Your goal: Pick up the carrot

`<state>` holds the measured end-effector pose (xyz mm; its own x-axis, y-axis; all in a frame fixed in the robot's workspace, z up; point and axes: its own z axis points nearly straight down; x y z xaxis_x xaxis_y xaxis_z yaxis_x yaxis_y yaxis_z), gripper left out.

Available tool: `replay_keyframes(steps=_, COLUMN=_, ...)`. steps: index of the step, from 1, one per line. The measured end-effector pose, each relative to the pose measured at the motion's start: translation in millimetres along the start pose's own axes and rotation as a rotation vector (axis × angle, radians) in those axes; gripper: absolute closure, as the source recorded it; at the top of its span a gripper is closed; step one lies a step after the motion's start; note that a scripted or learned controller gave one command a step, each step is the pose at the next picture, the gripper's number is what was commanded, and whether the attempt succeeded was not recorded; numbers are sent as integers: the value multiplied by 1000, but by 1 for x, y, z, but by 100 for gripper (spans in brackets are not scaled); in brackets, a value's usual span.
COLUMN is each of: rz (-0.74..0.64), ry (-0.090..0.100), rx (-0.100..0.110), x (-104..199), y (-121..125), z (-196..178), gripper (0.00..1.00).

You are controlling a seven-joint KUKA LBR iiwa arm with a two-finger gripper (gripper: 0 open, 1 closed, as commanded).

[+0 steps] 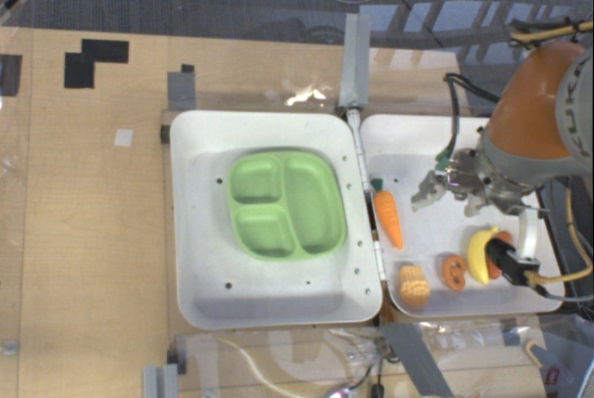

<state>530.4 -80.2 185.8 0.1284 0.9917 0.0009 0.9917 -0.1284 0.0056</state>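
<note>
Lying in the right bin point(408, 150), close to its left wall, the carrot point(387, 218) points its green top toward the far side, and the gripper point(432, 191) hangs a little to its right, apart from it; whether it is released or clenched I cannot tell. I think the wall is the main danger, because one finger must go down between it and the carrot, and if it lands on the rim the grasp can fail. The corn point(414, 285), the orange slice point(454, 272) and the banana point(480, 254) lie nearer the front, so a low approach from there might push them.
</note>
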Motion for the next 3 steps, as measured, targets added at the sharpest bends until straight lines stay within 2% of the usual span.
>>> replay_keyframes(steps=1, rz=-131, ry=0, rx=4, x=55, y=-51, z=1, gripper=0)
replay_keyframes(steps=2, rz=-143, ry=0, rx=5, x=-9, y=-21, z=56, gripper=0)
replay_keyframes(steps=3, rz=-77, ry=1, rx=-7, x=-8, y=-32, z=95, gripper=0)
